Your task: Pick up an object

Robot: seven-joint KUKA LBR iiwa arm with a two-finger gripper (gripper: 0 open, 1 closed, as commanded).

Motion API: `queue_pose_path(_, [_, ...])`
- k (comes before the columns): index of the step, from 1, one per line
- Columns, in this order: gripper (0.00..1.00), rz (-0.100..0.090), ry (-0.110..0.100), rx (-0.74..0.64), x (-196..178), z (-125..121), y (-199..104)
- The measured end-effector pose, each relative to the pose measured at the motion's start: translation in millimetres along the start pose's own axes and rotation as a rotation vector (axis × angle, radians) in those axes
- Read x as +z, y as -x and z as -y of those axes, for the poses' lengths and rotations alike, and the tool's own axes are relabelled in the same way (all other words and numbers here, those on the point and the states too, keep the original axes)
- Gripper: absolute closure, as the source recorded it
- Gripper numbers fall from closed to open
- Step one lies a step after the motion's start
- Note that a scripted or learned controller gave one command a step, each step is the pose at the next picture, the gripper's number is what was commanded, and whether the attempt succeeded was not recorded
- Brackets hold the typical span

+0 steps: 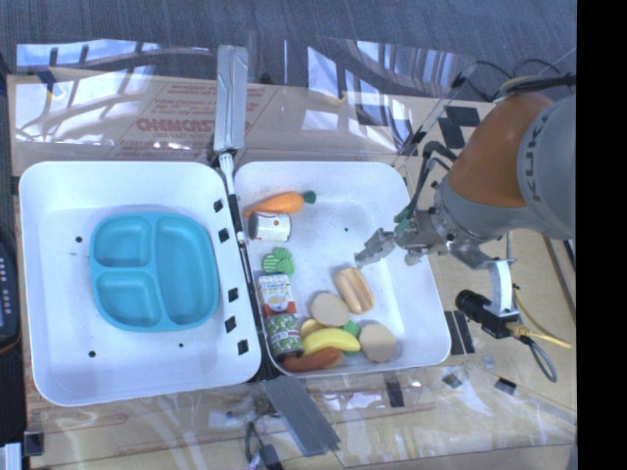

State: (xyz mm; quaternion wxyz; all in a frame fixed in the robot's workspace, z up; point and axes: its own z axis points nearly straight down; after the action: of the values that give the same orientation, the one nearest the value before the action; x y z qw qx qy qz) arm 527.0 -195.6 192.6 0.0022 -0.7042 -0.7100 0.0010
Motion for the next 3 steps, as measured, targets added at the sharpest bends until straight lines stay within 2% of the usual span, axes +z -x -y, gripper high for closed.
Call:
queue_pose_path(1, [0.00, 0.002, 0.008, 0.068, 99.4, 15.9, -23.9])
queue_pose_path(2, [1.00, 0.001, 0.002, 0.063, 91.5, 17.0, -23.9])
queue_pose_path(3, [1.00, 0.001, 0.004, 0.209, 100.8, 14.1, 1.8])
